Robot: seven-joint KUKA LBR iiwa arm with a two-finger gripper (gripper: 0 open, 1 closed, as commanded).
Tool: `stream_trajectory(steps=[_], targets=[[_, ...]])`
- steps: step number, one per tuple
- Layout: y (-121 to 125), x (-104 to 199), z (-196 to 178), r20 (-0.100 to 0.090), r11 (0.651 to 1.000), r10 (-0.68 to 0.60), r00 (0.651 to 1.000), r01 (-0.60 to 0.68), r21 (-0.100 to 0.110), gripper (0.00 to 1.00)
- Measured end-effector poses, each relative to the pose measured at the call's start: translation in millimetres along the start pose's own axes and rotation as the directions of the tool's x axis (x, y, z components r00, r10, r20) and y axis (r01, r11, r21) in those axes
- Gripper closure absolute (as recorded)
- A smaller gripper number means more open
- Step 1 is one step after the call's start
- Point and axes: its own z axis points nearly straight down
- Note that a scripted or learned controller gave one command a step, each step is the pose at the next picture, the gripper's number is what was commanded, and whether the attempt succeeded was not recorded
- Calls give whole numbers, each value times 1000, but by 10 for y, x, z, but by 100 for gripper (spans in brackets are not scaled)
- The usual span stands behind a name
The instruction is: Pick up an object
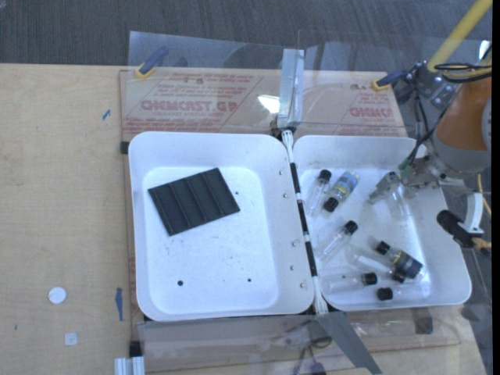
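Several small clear vials (339,238) with black caps are lying scattered in the right bin (449,287), while the left bin (258,287) is holding a ribbed black slab (193,200). Your gripper (388,186) is hanging over the right bin's upper part, just beside one vial; it's too blurred to judge, so you can't tell its grip. You're better off aiming for an isolated vial, well apart from the clustered ones near the bin's lower edge.
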Motion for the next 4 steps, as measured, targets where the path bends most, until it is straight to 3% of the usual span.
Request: stream_trajectory(steps=[1, 2, 3, 4], targets=[[-55, 330, 15, 10, 1000, -5, 1000, 5, 1, 0], [413, -56, 14, -7, 999, -50, 999, 50, 10, 0], [368, -140, -1233, 14, 995, -102, 995, 102, 0, 0], [275, 267, -63, 10, 972, -235, 972, 235, 4, 0]])
